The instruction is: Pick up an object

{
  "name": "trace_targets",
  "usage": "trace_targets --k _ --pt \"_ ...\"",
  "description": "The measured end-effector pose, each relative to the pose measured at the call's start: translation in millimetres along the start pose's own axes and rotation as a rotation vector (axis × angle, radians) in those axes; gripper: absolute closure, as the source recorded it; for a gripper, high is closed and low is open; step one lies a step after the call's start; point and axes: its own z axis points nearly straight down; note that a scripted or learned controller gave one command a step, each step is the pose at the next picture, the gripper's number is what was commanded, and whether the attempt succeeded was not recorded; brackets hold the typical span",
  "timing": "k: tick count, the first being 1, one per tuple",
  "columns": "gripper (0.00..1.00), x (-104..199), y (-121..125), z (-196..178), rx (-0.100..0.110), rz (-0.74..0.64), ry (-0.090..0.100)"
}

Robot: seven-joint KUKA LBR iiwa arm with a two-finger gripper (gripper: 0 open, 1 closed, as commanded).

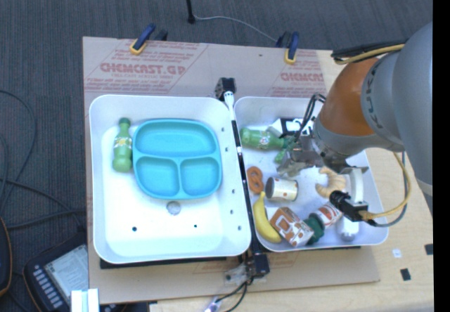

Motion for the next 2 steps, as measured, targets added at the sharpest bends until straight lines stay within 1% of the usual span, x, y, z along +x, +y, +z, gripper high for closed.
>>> trace_targets --k 1,2 --pt "0.0 0.1 0.0 0.1 0.0 0.0 0.0" --pt "1.0 0.4 -0.1 -9.2 0.001 0.0 0.001"
